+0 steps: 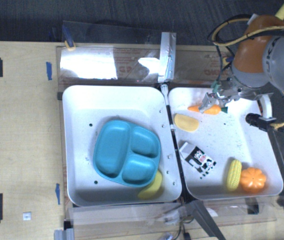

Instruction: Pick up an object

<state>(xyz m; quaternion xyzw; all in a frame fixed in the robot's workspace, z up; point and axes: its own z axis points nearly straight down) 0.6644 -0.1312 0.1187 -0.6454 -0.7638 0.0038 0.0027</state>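
Hovering tool [215, 100], orange carrot [208, 109] just beneath, right bin [272, 159]

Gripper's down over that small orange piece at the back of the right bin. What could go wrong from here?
1. The gripper sits over the orange piece, which lies close to the bin's back wall; the fingers may strike the wall or grab only an edge.
2. The pale yellow piece lies just beside it and could get nudged or pinched along.
3. The piece looks small and low, so it may slip out.
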